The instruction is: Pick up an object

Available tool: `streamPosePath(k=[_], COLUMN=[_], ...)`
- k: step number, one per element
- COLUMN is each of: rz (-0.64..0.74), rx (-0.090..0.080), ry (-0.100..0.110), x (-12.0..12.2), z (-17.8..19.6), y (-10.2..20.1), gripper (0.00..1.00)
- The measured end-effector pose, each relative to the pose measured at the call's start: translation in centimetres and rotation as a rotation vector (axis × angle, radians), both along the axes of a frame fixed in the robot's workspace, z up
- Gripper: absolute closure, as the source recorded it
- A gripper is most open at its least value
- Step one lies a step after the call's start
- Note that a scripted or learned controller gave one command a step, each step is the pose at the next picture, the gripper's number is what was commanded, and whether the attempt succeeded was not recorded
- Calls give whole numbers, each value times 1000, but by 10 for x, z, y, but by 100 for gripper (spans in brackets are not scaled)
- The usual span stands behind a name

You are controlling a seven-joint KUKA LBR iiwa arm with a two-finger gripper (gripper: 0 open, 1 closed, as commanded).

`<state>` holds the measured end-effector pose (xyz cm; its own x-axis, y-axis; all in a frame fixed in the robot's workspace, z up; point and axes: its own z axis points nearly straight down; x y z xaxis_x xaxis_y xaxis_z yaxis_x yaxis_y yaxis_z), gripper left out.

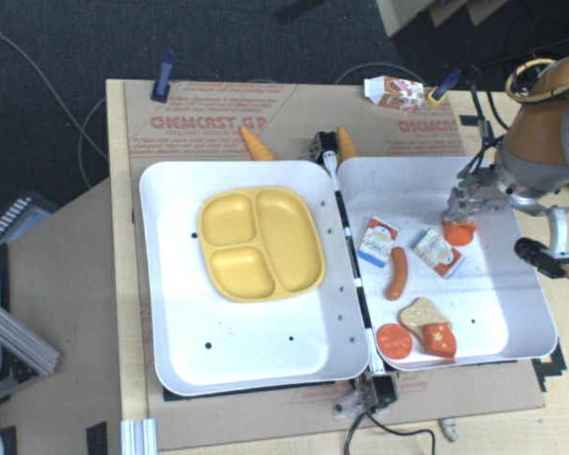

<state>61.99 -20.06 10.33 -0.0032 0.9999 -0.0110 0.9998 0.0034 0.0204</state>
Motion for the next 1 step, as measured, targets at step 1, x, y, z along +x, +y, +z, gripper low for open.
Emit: streamPosePath(k=[1], rz=[0], rx=[1], ry=[1], x=[0], z=[-1], y=[0], gripper=[0])
